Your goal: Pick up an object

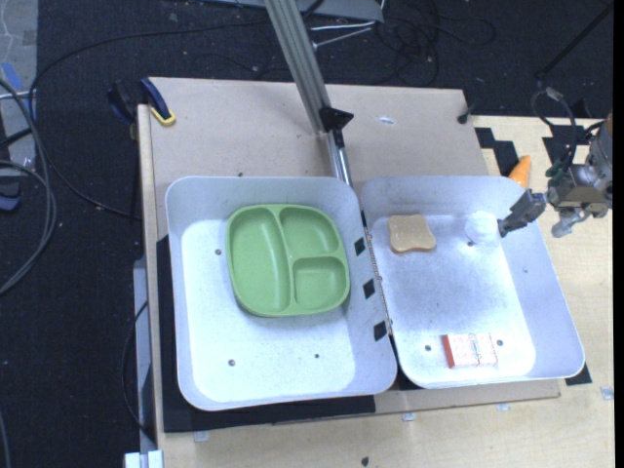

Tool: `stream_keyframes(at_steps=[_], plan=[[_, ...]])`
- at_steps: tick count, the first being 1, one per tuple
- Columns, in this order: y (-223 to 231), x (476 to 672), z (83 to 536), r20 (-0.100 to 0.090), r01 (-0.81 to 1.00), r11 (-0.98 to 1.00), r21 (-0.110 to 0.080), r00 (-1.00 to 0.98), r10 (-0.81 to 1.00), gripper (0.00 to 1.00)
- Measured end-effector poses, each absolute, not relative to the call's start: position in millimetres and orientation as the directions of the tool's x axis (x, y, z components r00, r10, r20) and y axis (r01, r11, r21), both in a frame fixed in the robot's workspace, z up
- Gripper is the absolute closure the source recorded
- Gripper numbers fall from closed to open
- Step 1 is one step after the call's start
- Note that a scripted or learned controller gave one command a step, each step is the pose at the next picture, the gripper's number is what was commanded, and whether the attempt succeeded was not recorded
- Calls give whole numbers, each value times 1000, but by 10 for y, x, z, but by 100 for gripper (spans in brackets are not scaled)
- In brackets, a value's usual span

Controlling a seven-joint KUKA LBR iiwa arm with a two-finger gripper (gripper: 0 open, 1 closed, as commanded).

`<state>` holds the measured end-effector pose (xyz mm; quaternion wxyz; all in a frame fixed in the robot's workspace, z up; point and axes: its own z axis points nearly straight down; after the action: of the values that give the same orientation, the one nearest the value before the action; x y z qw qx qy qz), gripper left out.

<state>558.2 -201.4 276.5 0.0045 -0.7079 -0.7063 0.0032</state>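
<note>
Two shallow white bins are sitting side by side on a wooden bench (244,125), seen from above at a slant. The left bin (205,359) is holding a green divided plate (289,259) near its upper middle. The right bin (546,300) is holding a tan slice of toast (410,233) near its upper left corner and a small red and white box (471,350) near its lower edge, well apart. The gripper (541,217) is hovering at the right bin's upper right rim, fingers spread open, gripping nothing.
</note>
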Motion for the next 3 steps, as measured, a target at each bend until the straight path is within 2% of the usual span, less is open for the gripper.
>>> stream_keyframes(at_steps=[1, 3], plan=[[-2007, 5603, 2826, -1, 1000, 1, 0, -1, 1000, 0], [-2117, 5667, 1816, 0, 1000, -1, -3, 1, 1000, 0]])
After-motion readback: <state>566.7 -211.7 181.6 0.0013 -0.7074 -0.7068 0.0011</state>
